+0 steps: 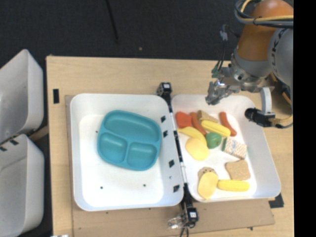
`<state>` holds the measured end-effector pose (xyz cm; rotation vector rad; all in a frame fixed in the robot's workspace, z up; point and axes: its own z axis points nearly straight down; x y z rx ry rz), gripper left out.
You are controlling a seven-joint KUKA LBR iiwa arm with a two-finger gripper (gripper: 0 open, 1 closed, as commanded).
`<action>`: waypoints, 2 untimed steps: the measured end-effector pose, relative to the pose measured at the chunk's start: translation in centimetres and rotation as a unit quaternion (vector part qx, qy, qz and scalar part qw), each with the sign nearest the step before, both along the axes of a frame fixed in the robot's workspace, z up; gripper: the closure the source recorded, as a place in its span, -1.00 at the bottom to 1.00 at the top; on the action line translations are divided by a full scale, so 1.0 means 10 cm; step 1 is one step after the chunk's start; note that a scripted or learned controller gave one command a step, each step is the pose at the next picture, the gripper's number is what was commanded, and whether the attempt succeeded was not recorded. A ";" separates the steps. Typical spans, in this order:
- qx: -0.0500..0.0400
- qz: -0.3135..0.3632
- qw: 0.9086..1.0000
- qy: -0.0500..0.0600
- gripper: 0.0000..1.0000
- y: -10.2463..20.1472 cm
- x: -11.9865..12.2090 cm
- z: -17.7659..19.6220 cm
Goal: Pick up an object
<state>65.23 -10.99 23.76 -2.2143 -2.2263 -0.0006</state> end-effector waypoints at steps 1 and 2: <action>-0.001 -0.001 1.000 -0.001 1.00 0.12 -0.01 0.10; -0.001 0.000 1.000 0.001 1.00 0.27 -0.08 0.04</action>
